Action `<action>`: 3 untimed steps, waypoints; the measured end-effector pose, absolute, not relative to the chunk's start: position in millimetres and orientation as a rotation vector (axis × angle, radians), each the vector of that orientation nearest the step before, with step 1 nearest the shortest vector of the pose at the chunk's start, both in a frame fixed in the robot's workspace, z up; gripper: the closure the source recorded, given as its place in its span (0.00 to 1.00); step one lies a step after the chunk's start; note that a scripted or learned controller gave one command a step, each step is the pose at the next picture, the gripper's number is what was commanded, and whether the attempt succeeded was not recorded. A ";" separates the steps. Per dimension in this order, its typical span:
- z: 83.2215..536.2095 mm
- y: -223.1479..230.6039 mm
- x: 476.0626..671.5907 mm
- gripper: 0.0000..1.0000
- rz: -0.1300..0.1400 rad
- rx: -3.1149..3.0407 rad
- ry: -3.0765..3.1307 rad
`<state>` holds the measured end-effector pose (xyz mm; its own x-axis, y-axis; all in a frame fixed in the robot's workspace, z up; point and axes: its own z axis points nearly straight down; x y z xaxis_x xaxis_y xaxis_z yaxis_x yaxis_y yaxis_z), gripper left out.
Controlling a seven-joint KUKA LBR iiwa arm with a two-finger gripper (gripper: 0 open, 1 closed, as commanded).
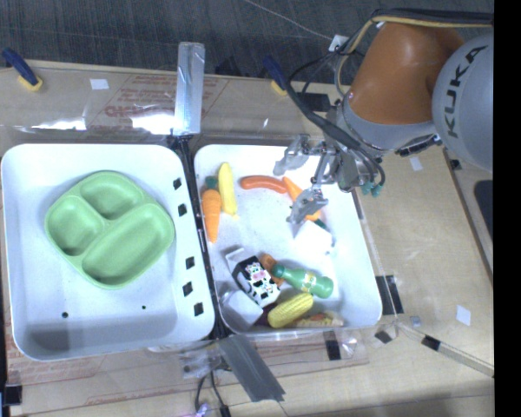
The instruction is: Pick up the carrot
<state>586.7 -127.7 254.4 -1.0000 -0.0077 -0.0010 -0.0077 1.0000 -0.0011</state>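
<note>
- Clutter fills the right bin (352, 272): a yellow banana-like piece (227, 188) stands lengthwise near the far-left corner, a thin red-orange sausage-shaped piece (262, 182) lies across the far side, and a heap sits along the near wall.
- That heap holds a black-and-white cow-patterned toy (257, 281), a green bottle (305, 280) lying on its side, a yellow corn-like piece (290, 309) and a white block (234, 303) at the near-left corner.
- The carrot (211, 213) lies along the left wall of the right bin, orange, with its green end toward the far side; it is just beside the banana-like piece, nearly touching it, and hard against the divider between the bins.
- A second orange piece (296, 190) lies near the gripper, partly covered by the fingers, so its shape is hard to make out.
- The left bin (35, 320) carries a green divided plate (109, 227) with three compartments.
- The arm (417, 68) comes in over the far-right corner of the right bin, cables looping around the wrist.
- The gripper (311, 200) hangs over the far-right part of the right bin, well apart from the carrot, with the banana-like piece and the sausage-shaped piece between them.
- Its fingers (306, 205) point down toward the bin floor beside the second orange piece; whether they are spread or pressed together I cannot tell, and nothing is clearly pinched between them.
</note>
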 end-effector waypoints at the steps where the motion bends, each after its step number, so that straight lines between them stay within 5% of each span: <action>1: 121.2 -155.7 609.3 0.00 0.004 0.094 3.153; 2: 91.5 -189.9 607.4 0.00 0.001 -0.022 3.144; 3: 104.4 -187.4 610.4 1.00 0.000 -0.035 3.138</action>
